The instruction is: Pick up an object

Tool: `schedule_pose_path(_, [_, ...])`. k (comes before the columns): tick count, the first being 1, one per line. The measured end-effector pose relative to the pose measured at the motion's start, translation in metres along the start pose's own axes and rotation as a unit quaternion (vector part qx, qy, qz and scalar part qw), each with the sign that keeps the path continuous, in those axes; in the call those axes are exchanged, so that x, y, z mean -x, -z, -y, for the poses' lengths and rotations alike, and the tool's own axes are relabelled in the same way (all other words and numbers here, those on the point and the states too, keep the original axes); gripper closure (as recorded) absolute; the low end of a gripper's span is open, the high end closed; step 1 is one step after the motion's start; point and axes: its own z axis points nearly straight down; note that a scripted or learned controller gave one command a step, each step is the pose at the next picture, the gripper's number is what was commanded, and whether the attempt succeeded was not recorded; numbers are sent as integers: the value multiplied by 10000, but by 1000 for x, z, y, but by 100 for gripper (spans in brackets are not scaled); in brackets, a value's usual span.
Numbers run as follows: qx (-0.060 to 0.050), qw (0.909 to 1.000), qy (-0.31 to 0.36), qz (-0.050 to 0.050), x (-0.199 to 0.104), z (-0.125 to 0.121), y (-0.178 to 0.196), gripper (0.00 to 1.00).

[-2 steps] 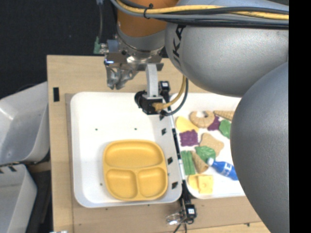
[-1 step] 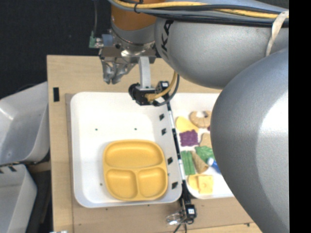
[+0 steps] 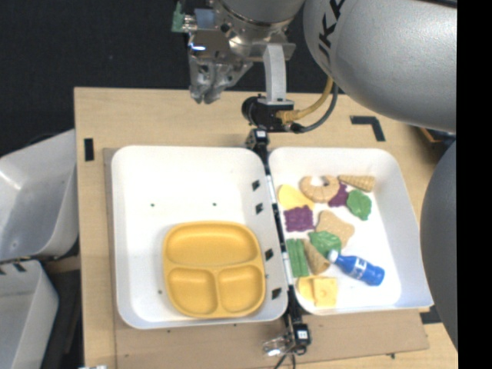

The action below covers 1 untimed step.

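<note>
Blue bottle [image 3: 359,268] lies crowded among toy foods [image 3: 329,221] in right bin [image 3: 400,198].

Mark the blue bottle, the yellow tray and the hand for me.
blue bottle [image 3: 360,268]: camera view, middle of its body.
yellow tray [image 3: 214,269]: camera view, ridge between its compartments.
hand [image 3: 207,92]: camera view, at its fingertips.

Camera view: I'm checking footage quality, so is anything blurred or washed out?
Camera view: the tool at the top is soft; the white bins are bright with little surface detail; the yellow tray and blue bottle are sharp.
</note>
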Motion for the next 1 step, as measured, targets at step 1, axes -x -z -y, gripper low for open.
schedule_pose_path(1, [-46,10000,28,26,0,-1,3,100])
